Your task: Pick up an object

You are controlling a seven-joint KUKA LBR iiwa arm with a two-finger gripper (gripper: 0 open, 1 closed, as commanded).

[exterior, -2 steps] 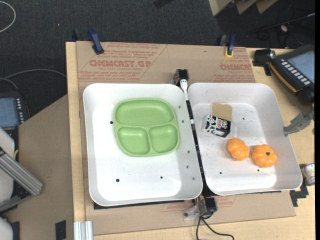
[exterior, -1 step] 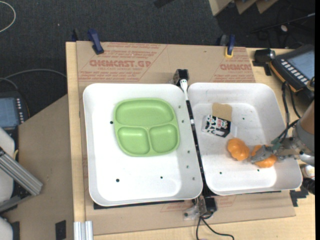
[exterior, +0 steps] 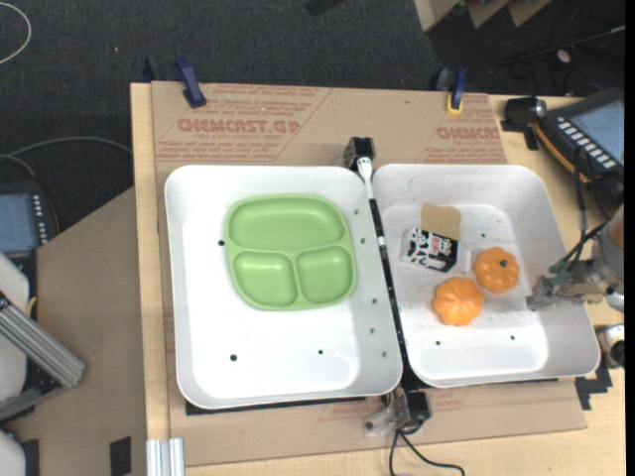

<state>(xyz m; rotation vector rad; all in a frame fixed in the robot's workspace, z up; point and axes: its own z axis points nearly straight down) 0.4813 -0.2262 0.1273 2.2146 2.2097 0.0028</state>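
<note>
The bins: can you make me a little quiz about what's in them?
1. True or false: the green tray lies in the left bin.
2. How many orange pumpkins are in the right bin?
3. What lies closest to the gripper? A) the green tray B) the tan card C) the right pumpkin

Key:
1. True.
2. Two: the right pumpkin and the left pumpkin.
3. C. The gripper sits at the right bin's right edge, just past that pumpkin.
</note>
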